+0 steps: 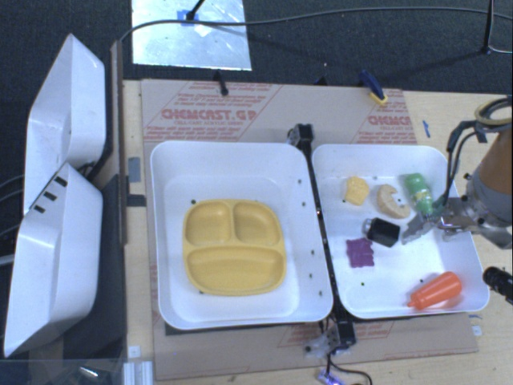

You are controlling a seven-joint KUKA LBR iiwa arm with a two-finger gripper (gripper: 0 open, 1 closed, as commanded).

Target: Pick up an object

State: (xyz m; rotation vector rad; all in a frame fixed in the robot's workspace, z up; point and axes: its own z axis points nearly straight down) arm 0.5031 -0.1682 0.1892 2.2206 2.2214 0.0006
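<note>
The gripper [418, 228] reaches in over the right edge of the right bin [377, 157], its metal fingers low above the floor between the green object and the black one. Nothing sits between the fingers as far as can be seen, but the tips are small and blurred, so whether they are parted or closed cannot be told. Behind it, the arm's wrist rises at the right edge with dark cables looped over it.

The right bin holds six loose things, one of each. Nearest the gripper is a black block [383, 232], just to its left. A green bottle-like piece [418, 191] lies just above the fingers, close to touching them. Beside it to the left is a pale tan, rounded piece [392, 200], and further left a yellow chunk [357, 190]. Below the black block lies a flat purple piece [360, 252]. An orange, carrot-shaped object [435, 290] rests near the bin's lower right corner, well apart from the fingers.

The left bin [232, 155] holds a single thing: a yellow divided tray [234, 245] with three compartments, two small ones above and one long one below.

The two bins stand side by side, rims touching, on a board printed with red lettering.
</note>
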